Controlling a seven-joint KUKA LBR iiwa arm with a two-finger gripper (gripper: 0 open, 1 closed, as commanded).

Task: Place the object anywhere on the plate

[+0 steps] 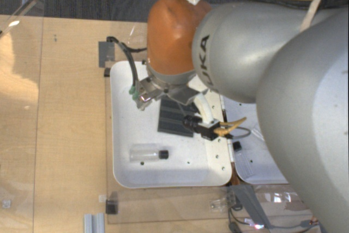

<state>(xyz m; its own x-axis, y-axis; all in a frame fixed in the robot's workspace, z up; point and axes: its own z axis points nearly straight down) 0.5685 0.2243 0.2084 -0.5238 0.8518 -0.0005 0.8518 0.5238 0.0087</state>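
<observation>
From above, the grey arm with its orange band covers much of the right side and leans over the left white bin. The gripper hangs low over the middle of that bin, its dark ribbed body seen end-on; whether it is open or closed cannot be told from this angle, and nothing is seen held. A clear plastic bottle with a dark cap lies on its side on the bin floor, toward the near left corner, apart from the gripper. The right bin is largely hidden behind the arm. Both bins rest on the wooden bench.
</observation>
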